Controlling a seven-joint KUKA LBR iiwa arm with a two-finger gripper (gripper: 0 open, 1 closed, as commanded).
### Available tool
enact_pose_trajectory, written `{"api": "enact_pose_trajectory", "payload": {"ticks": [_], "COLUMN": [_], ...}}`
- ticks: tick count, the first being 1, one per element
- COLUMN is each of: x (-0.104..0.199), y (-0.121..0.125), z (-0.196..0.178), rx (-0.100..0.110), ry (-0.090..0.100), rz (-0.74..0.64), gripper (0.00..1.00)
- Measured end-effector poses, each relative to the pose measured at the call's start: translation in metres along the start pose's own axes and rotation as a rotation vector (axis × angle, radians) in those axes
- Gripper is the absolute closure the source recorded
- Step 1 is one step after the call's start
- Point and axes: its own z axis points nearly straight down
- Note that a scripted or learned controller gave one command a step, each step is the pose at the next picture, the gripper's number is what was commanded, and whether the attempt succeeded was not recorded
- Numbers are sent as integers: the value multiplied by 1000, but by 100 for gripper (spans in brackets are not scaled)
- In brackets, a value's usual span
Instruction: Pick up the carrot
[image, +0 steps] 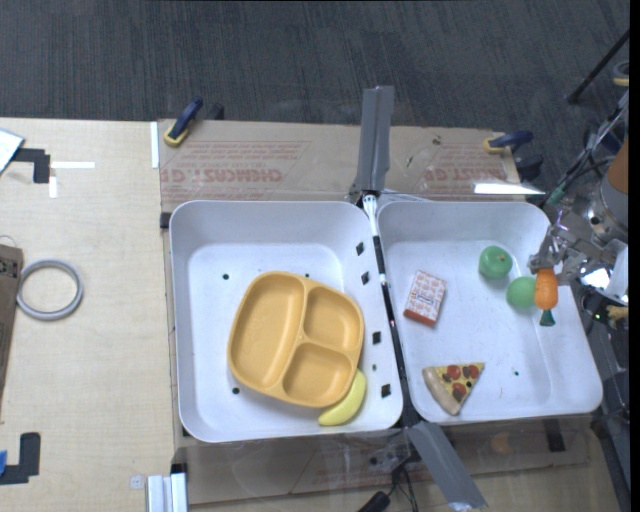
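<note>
Carrot held near the right bin's far-right wall

The small orange carrot with a green tip (546, 294) is seen clamped in the hand (556, 262), hanging upright just beside two green balls (508, 278). The lift is judged under way; a straight rise clear of the white bin (470, 216) is called for next.

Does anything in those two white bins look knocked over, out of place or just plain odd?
One thing: the carrot sits upright at the right bin's far right side, by the gripper, instead of lying flat. The banana is wedged against the yellow tray.
</note>
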Motion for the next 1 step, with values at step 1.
{"api": "enact_pose_trajectory", "payload": {"ticks": [1], "x": [-22], "y": [-8], "z": [-27], "rx": [1], "ry": [0], "rz": [281], "gripper": [100]}}
